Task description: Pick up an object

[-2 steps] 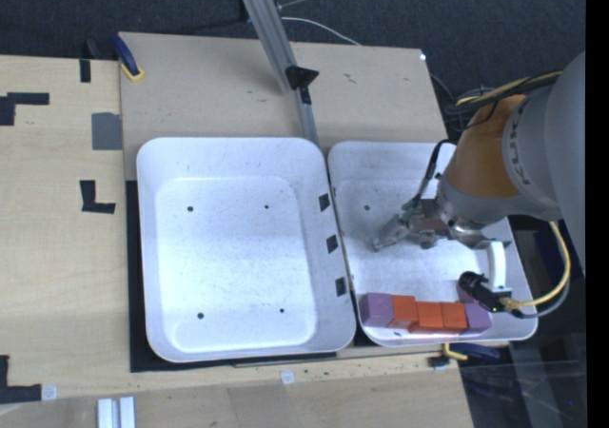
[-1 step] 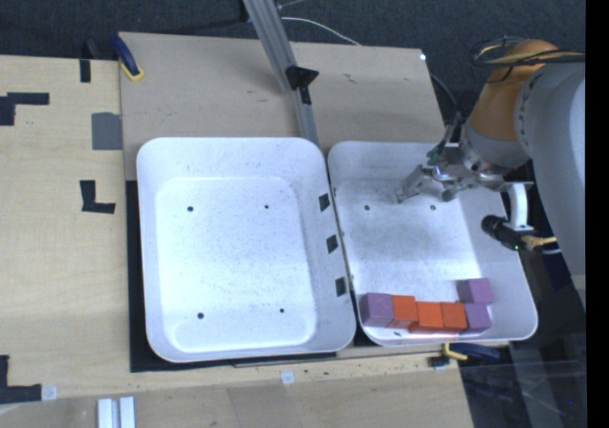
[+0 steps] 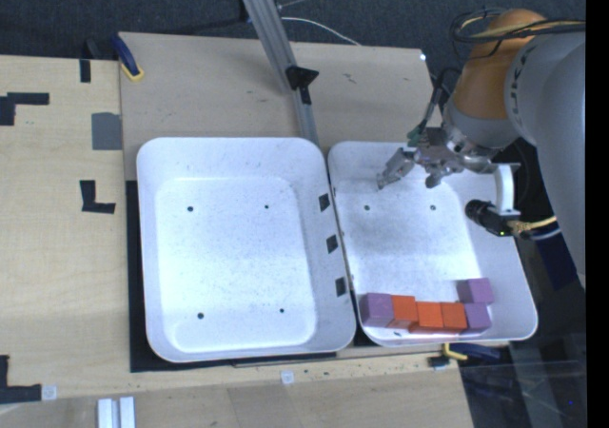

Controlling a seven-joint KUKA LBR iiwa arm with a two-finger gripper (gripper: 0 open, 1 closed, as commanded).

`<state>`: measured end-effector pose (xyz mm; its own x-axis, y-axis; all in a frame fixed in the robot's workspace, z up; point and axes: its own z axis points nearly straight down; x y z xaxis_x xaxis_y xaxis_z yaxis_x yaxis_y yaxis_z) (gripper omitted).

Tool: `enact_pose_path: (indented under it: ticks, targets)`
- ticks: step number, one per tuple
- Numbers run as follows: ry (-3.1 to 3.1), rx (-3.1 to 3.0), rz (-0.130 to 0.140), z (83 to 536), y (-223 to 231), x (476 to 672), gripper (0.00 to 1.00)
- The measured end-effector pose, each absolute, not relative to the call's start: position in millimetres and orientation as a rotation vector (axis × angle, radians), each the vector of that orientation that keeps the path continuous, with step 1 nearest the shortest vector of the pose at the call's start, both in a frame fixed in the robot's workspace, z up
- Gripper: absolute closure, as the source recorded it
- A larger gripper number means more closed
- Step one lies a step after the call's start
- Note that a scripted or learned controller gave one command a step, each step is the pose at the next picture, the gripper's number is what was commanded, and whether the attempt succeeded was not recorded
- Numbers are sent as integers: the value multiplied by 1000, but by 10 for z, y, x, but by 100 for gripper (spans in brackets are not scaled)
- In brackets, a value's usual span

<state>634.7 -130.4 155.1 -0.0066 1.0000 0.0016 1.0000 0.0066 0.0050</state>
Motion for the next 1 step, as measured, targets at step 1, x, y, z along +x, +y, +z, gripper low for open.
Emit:
enact_pose_path:
  ticks: [1]
  targets:
    - [2222, 2211, 8, 2407, -1072, 6569, 0]
